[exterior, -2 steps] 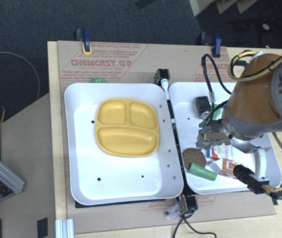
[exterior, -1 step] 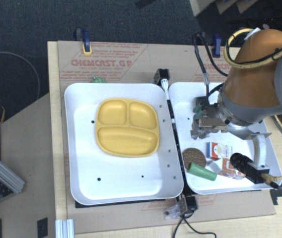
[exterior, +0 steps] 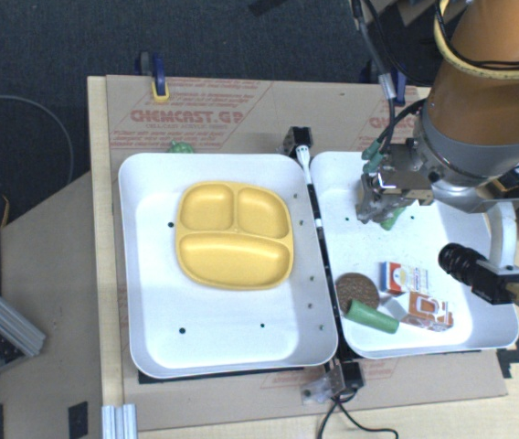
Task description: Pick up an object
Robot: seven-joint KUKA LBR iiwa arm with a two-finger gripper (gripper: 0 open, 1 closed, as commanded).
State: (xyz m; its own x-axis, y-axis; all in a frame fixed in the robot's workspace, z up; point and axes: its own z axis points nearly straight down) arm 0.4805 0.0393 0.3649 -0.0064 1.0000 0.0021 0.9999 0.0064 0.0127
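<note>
My gripper (exterior: pixel 380 207) hangs low over the upper middle of the right bin (exterior: pixel 333 176), below the orange-banded arm. A small green bit (exterior: pixel 388 220) shows right at its lower tip; I cannot tell whether it is held. Lower in the same bin lie a brown round disc (exterior: pixel 357 289), a green cylinder (exterior: pixel 372 316), a small red, white and blue box (exterior: pixel 401 277) and an orange and white packet (exterior: pixel 429 310). These lie clustered well below the gripper and apart from it.
A yellow divided plate (exterior: pixel 235 236) lies in the left bin (exterior: pixel 150 318). A black clamp (exterior: pixel 297 141) sits at the top of the ridge between the bins. A black cylindrical part (exterior: pixel 471 270) juts over the right bin's right side.
</note>
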